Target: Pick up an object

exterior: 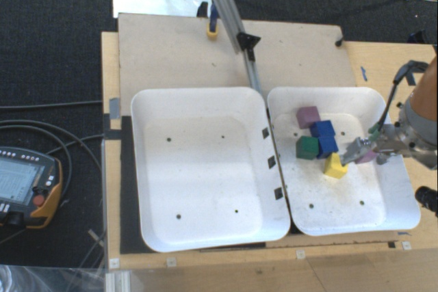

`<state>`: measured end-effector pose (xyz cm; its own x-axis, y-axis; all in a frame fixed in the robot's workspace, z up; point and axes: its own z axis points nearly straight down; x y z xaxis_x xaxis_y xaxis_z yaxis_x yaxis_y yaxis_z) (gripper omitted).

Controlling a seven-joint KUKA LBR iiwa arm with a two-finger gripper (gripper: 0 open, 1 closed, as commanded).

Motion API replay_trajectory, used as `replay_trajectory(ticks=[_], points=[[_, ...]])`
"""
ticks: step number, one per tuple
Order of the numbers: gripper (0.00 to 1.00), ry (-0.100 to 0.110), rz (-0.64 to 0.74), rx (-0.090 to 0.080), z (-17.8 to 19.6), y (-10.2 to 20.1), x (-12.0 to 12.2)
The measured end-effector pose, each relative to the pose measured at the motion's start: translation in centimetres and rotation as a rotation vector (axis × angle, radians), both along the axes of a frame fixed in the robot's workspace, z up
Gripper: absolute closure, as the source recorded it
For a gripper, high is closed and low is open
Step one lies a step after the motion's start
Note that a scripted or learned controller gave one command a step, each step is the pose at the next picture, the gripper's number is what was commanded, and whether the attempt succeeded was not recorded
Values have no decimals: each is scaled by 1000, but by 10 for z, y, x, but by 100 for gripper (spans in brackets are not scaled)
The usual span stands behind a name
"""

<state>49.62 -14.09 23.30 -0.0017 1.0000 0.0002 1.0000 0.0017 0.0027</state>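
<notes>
Several small blocks lie in the right bin [342, 215]. A purple block [307, 115] sits farthest back, with a blue block [324, 137] just in front of it. A green block [308, 147] is to the blue one's left and a yellow block [335, 166] is nearest the front. My gripper [357, 150] reaches in from the right and hangs low just right of the yellow block, close to the blue one. A bit of purple [370, 157] shows under the gripper body; I cannot tell what it is.
The left bin [198, 215] sits beside the right one, with black clips [271, 162] along their shared edge. A metal pole [226, 3] slants over the back of the bench. A teach pendant [24, 184] lies on the floor at the left.
</notes>
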Motion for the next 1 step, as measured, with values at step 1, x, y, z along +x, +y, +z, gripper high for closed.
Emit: replay_trajectory(ticks=[1], points=[[0,-20,0,-8,-119,15,29]])
